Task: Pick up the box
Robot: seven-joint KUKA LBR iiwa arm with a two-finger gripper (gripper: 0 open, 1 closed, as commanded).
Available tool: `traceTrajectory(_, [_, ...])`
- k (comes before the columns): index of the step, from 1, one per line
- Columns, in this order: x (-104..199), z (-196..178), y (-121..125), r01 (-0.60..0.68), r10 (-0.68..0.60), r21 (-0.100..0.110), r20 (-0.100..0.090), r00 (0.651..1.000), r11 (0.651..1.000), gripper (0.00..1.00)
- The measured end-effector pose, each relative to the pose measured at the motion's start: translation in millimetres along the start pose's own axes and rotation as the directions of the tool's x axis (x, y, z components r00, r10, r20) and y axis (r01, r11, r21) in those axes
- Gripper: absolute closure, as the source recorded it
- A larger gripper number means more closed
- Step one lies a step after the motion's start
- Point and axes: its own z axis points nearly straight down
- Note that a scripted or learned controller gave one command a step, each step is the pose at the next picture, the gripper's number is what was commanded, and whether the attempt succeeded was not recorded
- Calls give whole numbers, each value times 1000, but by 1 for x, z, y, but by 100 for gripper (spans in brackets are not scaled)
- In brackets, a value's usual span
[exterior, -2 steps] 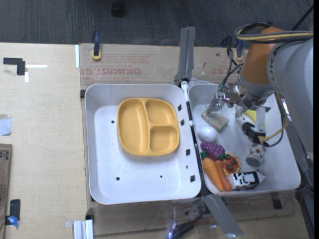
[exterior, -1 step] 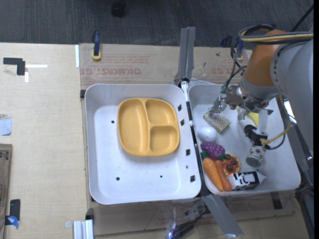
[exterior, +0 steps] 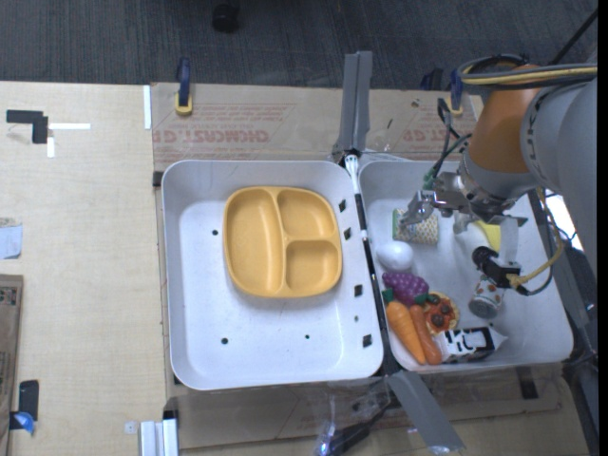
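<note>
Box (exterior: 425, 228), taken to be the small speckled beige block, is sitting toward the back-left corner of the right bin (exterior: 537, 326), directly under the gripper (exterior: 416, 212). It is looking light and stiff, probably cardboard, so pinching across its two flat opposite sides is seeming safest. The gripper body is covering the box's top edge, so I cannot tell whether the pincer is spread or pinching, and a white egg-shaped object (exterior: 394, 253) is crowding its near side.

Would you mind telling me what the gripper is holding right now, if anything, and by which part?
It cannot be told: the gripper is low in the right bin, against a small pale box, but its tips are unclear.
</note>
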Motion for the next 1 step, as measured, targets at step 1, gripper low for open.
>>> traceTrajectory(1, [-5, 1, 31, -33, 33, 3, 0, 999, 999, 0])
